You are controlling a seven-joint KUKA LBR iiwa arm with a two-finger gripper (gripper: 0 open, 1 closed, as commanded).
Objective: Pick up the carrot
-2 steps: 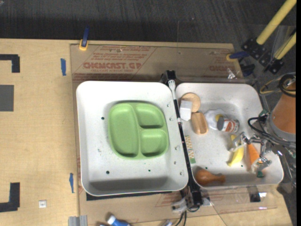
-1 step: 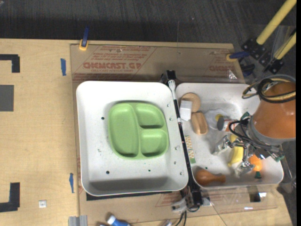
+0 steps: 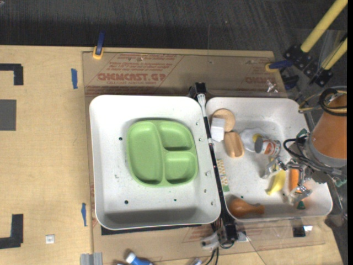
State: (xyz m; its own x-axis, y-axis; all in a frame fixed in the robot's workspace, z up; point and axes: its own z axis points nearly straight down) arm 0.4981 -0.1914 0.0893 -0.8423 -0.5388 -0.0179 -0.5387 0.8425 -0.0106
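Arm (image 3: 331,134) reaching in from right, claw (image 3: 291,182) lowered

two white bins: the left bin (image 3: 105,164) and the right bin (image 3: 248,106); one green divided plate (image 3: 162,152) with three compartments lies in the left bin; the right bin holds one carrot (image 3: 294,178), one yellow piece (image 3: 276,182), two tan bread-like pieces (image 3: 223,117) (image 3: 233,144), one brown item (image 3: 245,206) and one small clear item with a red-orange band (image 3: 263,146). one arm (image 3: 331,134) reaches in from the right.

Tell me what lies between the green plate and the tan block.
In the camera view, between green plate and tan block: both white bin rims and a dark strip.
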